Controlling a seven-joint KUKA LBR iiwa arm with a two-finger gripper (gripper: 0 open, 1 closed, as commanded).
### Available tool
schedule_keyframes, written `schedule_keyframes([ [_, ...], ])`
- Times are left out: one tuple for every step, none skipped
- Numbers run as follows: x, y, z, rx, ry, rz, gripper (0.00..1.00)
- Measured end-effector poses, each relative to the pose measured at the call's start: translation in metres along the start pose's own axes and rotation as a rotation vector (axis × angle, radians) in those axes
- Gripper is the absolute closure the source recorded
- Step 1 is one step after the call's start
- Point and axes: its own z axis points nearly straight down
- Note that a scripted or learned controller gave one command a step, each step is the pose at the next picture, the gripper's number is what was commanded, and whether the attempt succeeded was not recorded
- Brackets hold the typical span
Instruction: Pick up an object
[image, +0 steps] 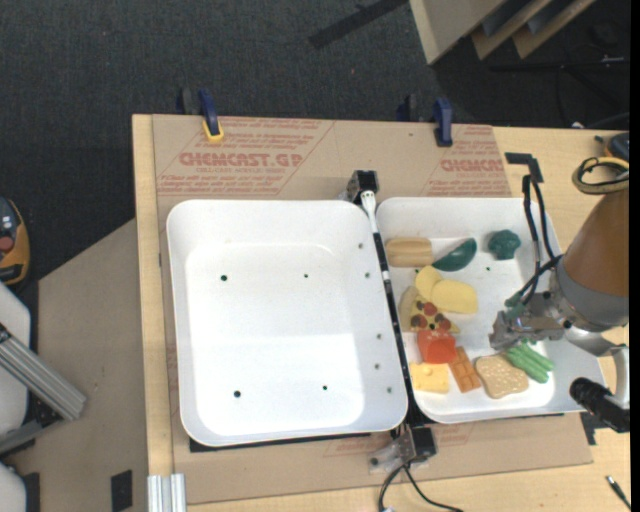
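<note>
Nine toy food pieces are lying in the right bin (395, 215), all packed into its left and near part. Counted one by one: a green ridged vegetable (529, 361) just under the gripper (517, 327), a tan cracker-like slice (500, 376) beside it, an orange ridged strip (463, 372), a yellow cheese-like block (431, 377), a red piece (437, 347), a round slice with dark spots (426, 316), a yellow rounded fruit (449, 294), a tan bread roll (408, 251) and a dark green curved piece (456, 256). A tenth item, a teal lump (504, 242), is sitting apart near the far right corner.

The jaws are hanging low over the right bin's near right part, right above the green ridged vegetable; whether they are wide, narrow or closed on anything cannot be told from this angle. The arm (605, 265) is covering the bin's right rim.

Open white floor is showing between the teal lump and the gripper, and along the far edge of the bin. The left bin (270, 320) is offering only bare floor with four small dark holes. The two bins are touching along their shared rim on the counter (160, 300), which is carrying brown printed cardboard clamped at the far edge by two blue clamps (209, 112).
</note>
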Motion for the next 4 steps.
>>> schedule_keyframes([
  [0.003,0.004,-0.017,-0.016,-0.003,-0.006,1.00],
  [0.003,0.004,-0.027,-0.018,-0.004,-0.005,1.00],
  [0.003,0.005,-0.037,-0.020,-0.005,-0.005,1.00],
  [0.003,0.005,-0.047,-0.023,-0.006,-0.005,1.00],
])
